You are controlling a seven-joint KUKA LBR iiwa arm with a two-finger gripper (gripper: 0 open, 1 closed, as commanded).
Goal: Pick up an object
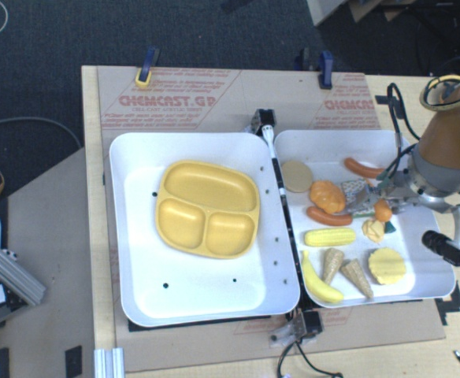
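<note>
Closest to the camera, along the front edge of the right-hand shallow white plastic bin, there's a curved yellow toy banana, two tan waffle-looking cones side by side, and a pale yellow round slice. Just behind those lie a yellow corn-like cylinder and a small yellow-and-white chunk, then a red toy sausage right behind the cylinder.

The gripper is down in this bin, sitting between a lumpy orange toy on one side and a small orange ball on the other, close to both. Honestly can't tell whether it's released or clenched, or if anything is actually in it, since it's all a grey blur there. The grey arm with the orange band comes in over the bin's right side.

Further back are a flat tan disc and a second red-orange sausage.

The left-hand white bin holds a yellow three-compartment plastic plate, roughly in the middle. Both bins sit on printed cardboard, which has a blue clamp at its far edge.
</note>
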